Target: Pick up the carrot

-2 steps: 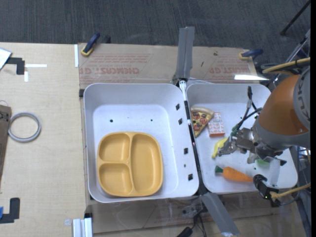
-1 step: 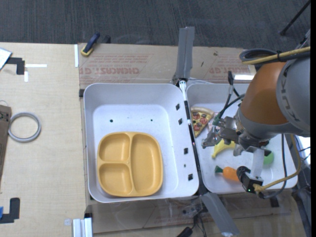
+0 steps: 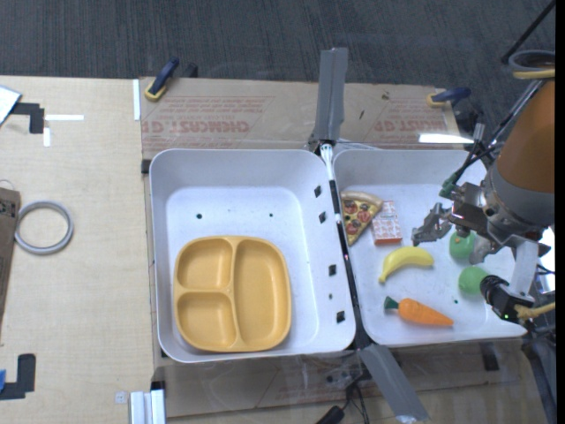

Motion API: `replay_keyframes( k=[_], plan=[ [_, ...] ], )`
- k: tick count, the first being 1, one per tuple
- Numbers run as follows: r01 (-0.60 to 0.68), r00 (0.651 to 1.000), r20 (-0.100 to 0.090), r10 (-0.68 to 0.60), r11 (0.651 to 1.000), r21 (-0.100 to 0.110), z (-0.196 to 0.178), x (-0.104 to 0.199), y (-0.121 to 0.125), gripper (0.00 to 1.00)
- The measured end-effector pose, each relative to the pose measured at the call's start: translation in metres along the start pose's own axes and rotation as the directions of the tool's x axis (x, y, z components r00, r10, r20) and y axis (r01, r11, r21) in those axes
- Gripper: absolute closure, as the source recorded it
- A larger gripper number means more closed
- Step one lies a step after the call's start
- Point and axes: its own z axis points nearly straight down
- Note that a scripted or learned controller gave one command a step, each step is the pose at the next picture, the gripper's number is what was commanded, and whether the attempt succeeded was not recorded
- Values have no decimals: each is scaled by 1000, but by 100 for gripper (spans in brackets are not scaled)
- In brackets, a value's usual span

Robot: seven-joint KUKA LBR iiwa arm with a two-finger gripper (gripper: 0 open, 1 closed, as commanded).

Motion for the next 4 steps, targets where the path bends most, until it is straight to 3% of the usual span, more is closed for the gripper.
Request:
replay_keyframes(
  k=[1,2,3,4],
  plan=[
    [171,985,-1,-171,985,2,65,38,-16,0],
    [193,981,-1,-193,981,1,65,54,2,0],
    [220,975,1,-220,975,-1,-140,28,-10,0],
    [86,996,0,-86,996,2,12,36,-15,0]
  ],
)
